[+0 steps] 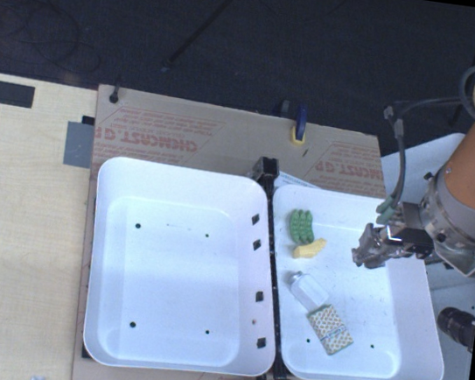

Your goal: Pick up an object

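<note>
Camera view: cardboard (166, 134) print mirrored, unreadable; tool (369, 253) over right bin (413, 344).

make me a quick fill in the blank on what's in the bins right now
1. The green object, yellow piece and patterned packet all lie in the ____ bin.
2. The yellow piece lies just below the ____ object.
3. The gripper is over the right bin's ____ side.

Missing words: right; green; right
</note>
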`<action>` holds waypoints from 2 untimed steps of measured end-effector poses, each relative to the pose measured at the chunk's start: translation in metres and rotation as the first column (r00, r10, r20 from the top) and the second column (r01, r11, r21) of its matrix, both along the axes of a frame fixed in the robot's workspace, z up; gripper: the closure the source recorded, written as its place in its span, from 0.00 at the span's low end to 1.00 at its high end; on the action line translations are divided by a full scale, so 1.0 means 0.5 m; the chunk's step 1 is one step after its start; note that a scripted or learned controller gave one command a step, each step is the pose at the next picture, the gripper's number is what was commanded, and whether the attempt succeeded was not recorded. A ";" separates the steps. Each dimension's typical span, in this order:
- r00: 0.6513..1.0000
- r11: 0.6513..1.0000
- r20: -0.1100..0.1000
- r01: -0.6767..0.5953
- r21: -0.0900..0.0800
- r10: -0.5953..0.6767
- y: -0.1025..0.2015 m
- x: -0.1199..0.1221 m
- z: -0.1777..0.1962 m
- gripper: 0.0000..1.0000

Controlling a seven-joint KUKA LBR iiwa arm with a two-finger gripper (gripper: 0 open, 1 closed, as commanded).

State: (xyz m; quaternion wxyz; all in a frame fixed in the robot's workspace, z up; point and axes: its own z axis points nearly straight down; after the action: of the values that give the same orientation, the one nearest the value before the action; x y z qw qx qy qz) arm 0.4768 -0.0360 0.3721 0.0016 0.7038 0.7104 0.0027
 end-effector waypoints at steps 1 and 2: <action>1.000 1.000 -0.011 0.006 -0.002 -0.006 -0.007 -0.001 0.009 1.00; 1.000 1.000 -0.014 0.003 -0.002 -0.003 -0.008 0.000 0.028 1.00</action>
State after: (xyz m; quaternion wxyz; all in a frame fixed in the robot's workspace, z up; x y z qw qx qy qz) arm 0.4766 -0.0401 0.3859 -0.0028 0.7050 0.7092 -0.0030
